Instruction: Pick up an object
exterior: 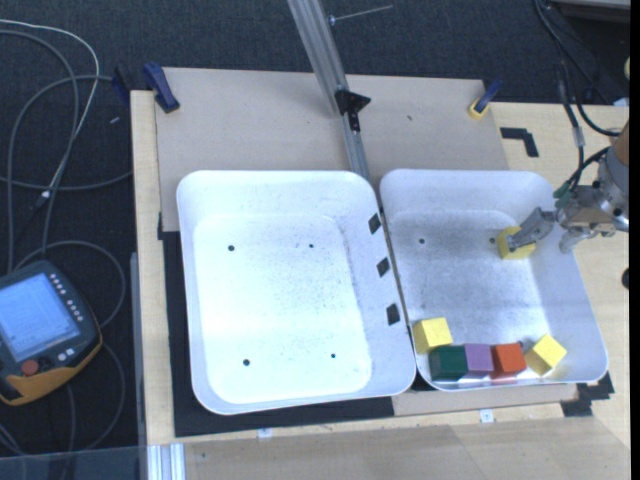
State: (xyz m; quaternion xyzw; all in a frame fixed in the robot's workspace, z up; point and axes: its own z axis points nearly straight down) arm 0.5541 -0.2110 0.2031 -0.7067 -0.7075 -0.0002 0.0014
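- Far left, on the dark floor: a teach pendant [42, 333] with cables, well apart from the bench, so outside the work area.
- Left white bin [205, 208]: bare floor with small dark specks, likely kept as the place for deposits.
- Between the bins, from the top: an aluminium post [322, 58], slanted in the view, probably a camera mount.
- Right white bin [565, 298]: five blocks gathered at the near wall, namely a yellow cube [432, 334], a green block [448, 360], a purple block [480, 358], an orange block [509, 358] and a second yellow cube [548, 353], the middle three touching in a row.
- Further up in the same bin: a yellow block [519, 245], alone and easy to reach, seemingly the chosen object.
- From the right edge: the gripper [545, 230], partly open, one finger touching this block; a real hold impossible to confirm.
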